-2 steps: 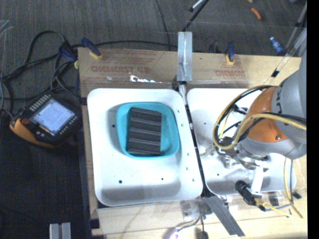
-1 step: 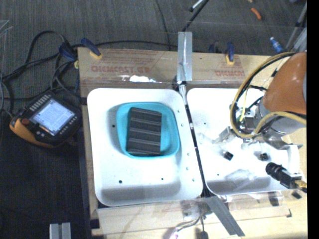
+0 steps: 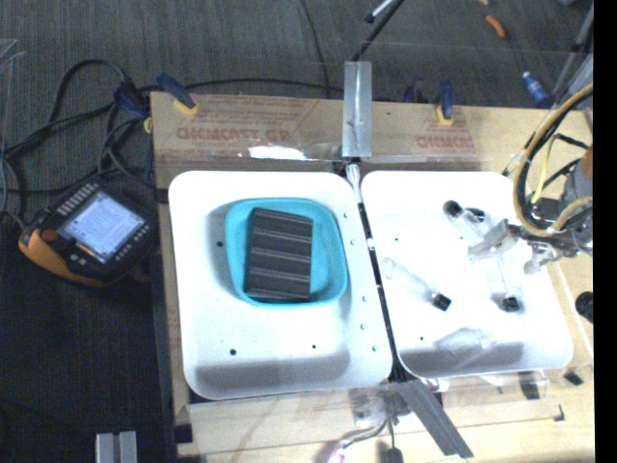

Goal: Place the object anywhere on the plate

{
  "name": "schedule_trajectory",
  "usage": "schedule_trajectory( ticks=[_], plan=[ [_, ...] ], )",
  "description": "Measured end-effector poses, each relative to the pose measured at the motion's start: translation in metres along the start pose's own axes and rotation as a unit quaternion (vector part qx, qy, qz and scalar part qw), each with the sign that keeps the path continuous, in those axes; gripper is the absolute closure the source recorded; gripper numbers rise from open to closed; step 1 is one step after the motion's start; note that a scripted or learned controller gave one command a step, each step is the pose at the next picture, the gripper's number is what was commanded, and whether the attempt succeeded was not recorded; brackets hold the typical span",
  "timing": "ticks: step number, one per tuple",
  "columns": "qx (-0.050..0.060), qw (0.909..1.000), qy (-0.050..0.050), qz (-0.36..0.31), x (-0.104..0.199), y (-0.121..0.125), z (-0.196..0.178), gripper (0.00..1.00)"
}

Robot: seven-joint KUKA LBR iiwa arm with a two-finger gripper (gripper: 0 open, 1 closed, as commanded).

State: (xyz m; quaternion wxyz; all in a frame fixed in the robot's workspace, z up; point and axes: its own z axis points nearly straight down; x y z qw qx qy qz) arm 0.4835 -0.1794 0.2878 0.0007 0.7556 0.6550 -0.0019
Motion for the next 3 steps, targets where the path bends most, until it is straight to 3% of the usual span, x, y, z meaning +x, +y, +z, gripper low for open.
schedule_trajectory(
  ticks=[1,2,3],
  plan=[
    [0.002,0.9960,0.001,0.089,0.085,-0.013,0.045,0.00],
    [0.002,0.9960,0.001,0.089,0.085,-0.013,0.045,0.00],
    [0.001,0.9913,0.000,0.132,0.022,-0.004,0.023,0.00]
  ],
)
